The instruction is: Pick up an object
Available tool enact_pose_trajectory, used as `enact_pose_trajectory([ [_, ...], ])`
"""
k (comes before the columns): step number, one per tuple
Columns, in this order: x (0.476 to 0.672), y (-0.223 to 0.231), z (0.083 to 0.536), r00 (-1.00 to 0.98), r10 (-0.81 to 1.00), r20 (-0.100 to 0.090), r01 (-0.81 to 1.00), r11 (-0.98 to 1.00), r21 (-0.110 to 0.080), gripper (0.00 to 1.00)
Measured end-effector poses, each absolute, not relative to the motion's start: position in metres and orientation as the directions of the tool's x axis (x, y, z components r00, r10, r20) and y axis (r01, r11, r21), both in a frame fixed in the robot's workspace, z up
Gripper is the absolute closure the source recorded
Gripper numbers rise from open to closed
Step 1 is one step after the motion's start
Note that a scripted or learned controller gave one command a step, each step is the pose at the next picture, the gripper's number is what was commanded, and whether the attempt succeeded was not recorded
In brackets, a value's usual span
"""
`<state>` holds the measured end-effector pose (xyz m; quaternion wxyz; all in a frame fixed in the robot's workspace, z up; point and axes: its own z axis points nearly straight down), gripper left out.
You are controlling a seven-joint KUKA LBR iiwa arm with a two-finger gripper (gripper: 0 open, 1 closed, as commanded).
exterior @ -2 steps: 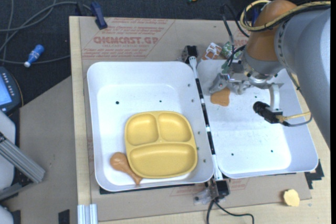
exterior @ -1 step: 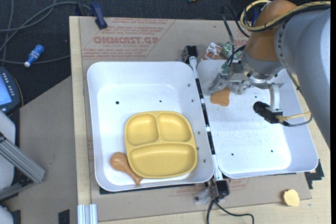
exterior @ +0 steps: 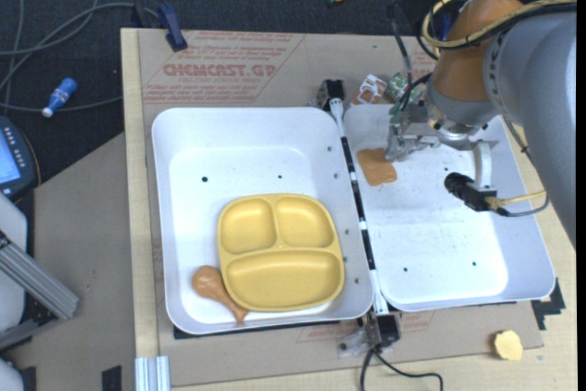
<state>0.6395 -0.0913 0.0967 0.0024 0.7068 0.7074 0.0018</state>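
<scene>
Toast-coloured and flat, the brown slab [exterior: 376,168] I am targeting is lying in the right bin [exterior: 458,279], close against the divider wall at the bin's upper left. Working across from the left: the left bin [exterior: 183,142] is holding a yellow divided tray [exterior: 279,252] of smooth moulded plastic with three rounded compartments, and a tan drumstick-shaped toy [exterior: 216,287] is peeking out at the tray's lower left edge, touching it. Moving right, the gripper [exterior: 399,146] is hanging just over the slab's upper right corner; from my screen I cannot tell whether it is spread or closed, nor whether it is touching the piece. I am judging the slab to be light, thin and fairly stiff, probably toy food, with little height to pinch. I am expecting it to slide on the slick white floor, so I am favouring a grip across its narrow edges.
</scene>
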Motion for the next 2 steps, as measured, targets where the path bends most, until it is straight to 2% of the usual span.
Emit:
enact_pose_trajectory([
  [1, 0.572, -0.126, 0.083, 0.005, 1.000, 0.001, 1.000, -0.005, -0.008, 1.00],
  [2, 0.534, -0.078, 0.190, -0.004, 1.000, 0.001, 1.000, 0.004, 0.004, 1.00],
])
